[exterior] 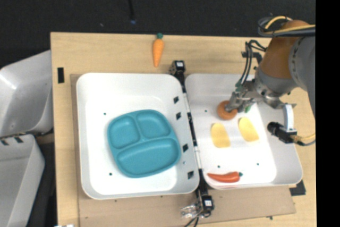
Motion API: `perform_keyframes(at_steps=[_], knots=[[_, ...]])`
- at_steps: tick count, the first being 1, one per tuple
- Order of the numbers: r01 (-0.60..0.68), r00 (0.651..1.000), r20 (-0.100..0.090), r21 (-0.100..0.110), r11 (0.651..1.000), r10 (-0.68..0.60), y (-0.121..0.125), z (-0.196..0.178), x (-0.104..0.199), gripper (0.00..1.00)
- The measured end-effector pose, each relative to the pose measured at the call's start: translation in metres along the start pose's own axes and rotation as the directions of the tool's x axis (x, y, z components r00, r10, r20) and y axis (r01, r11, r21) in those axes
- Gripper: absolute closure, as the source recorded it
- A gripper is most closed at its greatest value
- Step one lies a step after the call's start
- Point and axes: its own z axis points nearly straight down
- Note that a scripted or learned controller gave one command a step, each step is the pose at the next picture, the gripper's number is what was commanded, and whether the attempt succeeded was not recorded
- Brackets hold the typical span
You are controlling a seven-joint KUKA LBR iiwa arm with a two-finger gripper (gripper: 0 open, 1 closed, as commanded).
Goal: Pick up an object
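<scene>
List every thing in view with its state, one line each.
hand: low over the brown round piece
brown round piece: in right bin, at the hand
two yellow pieces: lying flat, apart
red chili: at right bin's near rim
blue divided plate: flat in left bin
carrot: on bench, outside the bins

Teal tray (143, 142) (plain), red pepper (224, 177), orange carrot (158, 50).
</scene>
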Motion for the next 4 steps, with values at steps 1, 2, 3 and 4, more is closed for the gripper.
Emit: perform_keyframes(at_steps=[1, 2, 3, 4], knots=[[0.005, 1.000, -0.003, 0.009, 1.000, -0.005, 0.004, -0.044, 0.002, 1.00], [0.006, 1.000, -0.002, 0.009, 1.000, -0.006, 0.007, -0.088, -0.001, 1.00], [0.007, 1.000, -0.003, 0.010, 1.000, -0.007, 0.007, -0.132, -0.001, 1.00], [0.009, 1.000, -0.003, 0.011, 1.000, -0.009, 0.008, -0.156, -0.002, 1.00]])
